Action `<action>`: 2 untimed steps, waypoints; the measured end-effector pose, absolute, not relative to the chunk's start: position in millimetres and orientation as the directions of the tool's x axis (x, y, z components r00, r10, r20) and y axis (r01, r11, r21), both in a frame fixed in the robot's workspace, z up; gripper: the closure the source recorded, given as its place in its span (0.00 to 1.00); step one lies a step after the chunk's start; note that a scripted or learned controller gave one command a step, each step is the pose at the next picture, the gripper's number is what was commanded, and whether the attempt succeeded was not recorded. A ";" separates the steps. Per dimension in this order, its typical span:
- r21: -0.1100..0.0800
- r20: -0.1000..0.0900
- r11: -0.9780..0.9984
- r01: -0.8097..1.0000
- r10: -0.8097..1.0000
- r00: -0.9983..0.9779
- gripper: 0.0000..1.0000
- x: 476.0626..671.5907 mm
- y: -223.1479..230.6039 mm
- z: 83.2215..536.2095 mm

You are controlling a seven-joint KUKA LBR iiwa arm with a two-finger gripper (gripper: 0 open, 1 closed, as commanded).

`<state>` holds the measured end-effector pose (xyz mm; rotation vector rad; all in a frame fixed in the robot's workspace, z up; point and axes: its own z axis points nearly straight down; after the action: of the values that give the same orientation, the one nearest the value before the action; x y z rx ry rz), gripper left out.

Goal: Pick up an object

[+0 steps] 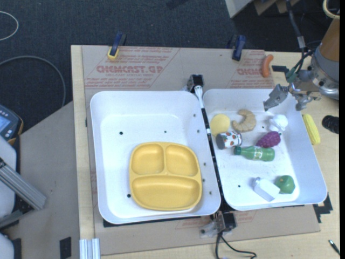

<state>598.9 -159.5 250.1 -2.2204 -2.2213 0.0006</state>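
My gripper (285,104) hangs over the far right corner of the right bin (308,169), open, with nothing between its fingers. Just below it lies a small white object (278,123). In the same bin I see a purple bunch of grapes (268,140), a green bottle (255,153) lying on its side, a small red-and-white can (229,140), a yellow lemon (219,124) and a tan croissant-shaped piece (246,120). Near the front edge sit a green pepper (285,184) and a white block (263,189).
The left bin (108,144) holds a yellow divided plate (164,175). A yellow stick-like item (311,128) lies on the right bin's right rim. An orange sausage (266,65) rests on the cardboard behind the bins. Clamps (237,47) stand at the cardboard's far edge.
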 end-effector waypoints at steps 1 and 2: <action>0.022 -0.007 0.001 1.000 1.000 -0.001 0.00 578.3 -168.7 462.1; -0.004 0.004 0.011 1.000 1.000 -0.011 0.00 529.5 -62.3 434.0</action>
<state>529.5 -62.3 434.0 -2.2053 -2.2297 -0.0003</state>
